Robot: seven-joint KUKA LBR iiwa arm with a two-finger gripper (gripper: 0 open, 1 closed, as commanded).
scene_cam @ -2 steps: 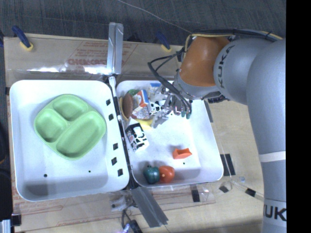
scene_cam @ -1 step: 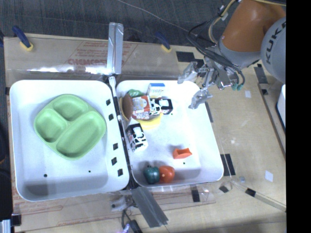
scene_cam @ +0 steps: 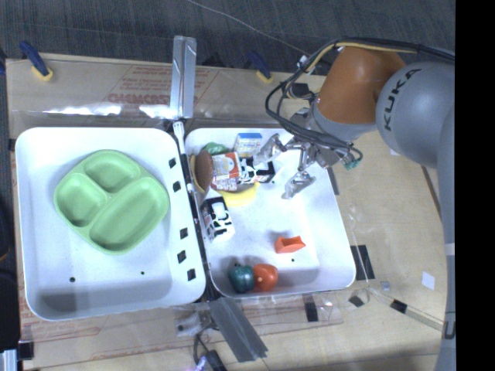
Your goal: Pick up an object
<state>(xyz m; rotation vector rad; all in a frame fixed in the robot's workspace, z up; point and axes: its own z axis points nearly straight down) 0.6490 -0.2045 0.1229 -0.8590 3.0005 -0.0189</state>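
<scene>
End effector (scene_cam: 288,166): hanging over the upper middle of the right bin (scene_cam: 334,230), fingers spread apart, gripping nothing.
Arm (scene_cam: 402,110): reaching in from the right, orange band above the wrist.
Nearest pick: carton (scene_cam: 226,170) lying just left of the end effector, resting against a brown disc (scene_cam: 203,170) and over a yellow piece (scene_cam: 241,195).
Carton handling: likely being light and fairly stiff, printed skin probably slick; crushing possible under a hard squeeze.
Carton axis: long axis running roughly up and down in the view, tilting a little; closing across the short width looking best.
Other candidates: orange block (scene_cam: 290,244) sitting alone on bare floor, small and rigid, long axis near level; black-and-white box (scene_cam: 217,219) leaning at the left wall; green ball (scene_cam: 240,277) and orange ball (scene_cam: 265,276) touching at the near wall, probably rolling away if nudged.
Left bin (scene_cam: 31,207): holding a green tray (scene_cam: 112,199).
Risk: clutter crowding the carton, fingers possibly catching neighbours.
</scene>
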